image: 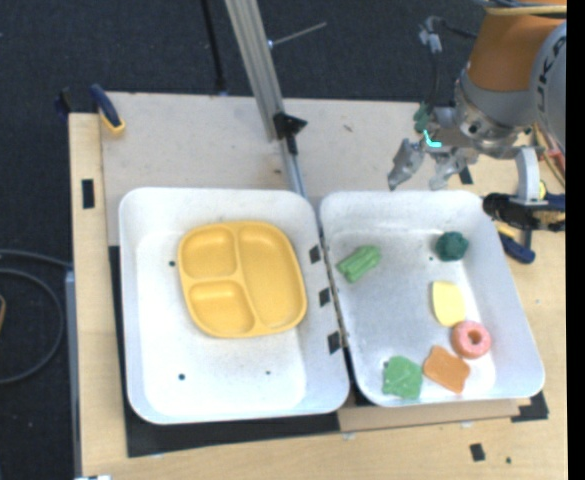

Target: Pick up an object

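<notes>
Objects for picking all lie in the right bin [492, 228]: a green roll [358, 262] near its left wall, a dark green ball [452, 245] toward the far right, a yellow block [449, 302] below that, a pink ring [471, 339] just beside the block, an orange piece [446, 369] touching the ring's lower left, and a green piece [402, 378] just beside the orange one at the near edge. The left bin [142, 268] bears a yellow tray [242, 278] with three compartments. The gripper [427, 171] hangs above the bench at the right bin's far rim, its two fingers spread apart with nothing between them. From there every object lies toward the near side of the bin; the ball is nearest, just inside the rim and a little to the right of the fingers, so it looks the shortest reach. The roll lies down and to the left, its long axis slanting from lower left to upper right, so I judge a grasp would have to close across that slant. The ring, block and orange piece crowd together, which could make a clean grip harder there.
</notes>
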Controlling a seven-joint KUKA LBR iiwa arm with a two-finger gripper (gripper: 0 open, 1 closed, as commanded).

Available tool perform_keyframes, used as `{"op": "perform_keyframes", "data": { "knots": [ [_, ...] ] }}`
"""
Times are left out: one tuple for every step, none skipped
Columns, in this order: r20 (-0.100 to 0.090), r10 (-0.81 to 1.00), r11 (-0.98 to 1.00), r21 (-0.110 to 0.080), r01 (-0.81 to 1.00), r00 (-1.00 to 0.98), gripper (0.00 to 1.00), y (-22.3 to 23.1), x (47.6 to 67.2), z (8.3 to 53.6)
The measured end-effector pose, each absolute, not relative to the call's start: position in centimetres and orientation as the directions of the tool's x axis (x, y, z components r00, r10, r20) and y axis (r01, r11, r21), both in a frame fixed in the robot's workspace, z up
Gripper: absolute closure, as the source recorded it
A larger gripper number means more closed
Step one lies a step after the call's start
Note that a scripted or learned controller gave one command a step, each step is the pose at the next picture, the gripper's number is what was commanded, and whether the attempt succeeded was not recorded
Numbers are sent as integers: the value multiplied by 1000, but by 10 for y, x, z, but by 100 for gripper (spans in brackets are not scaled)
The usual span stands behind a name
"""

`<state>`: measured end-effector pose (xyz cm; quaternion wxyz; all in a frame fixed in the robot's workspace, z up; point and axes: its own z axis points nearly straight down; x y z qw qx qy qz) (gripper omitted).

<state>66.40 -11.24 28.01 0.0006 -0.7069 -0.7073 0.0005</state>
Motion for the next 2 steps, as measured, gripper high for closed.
{"op": "perform_keyframes", "data": {
  "knots": [
    [0,1000,1,2,1000,-1,0,-112,665,282],
    [-2,1000,0,-2,1000,0,0,-116,664,240]
  ]
}}
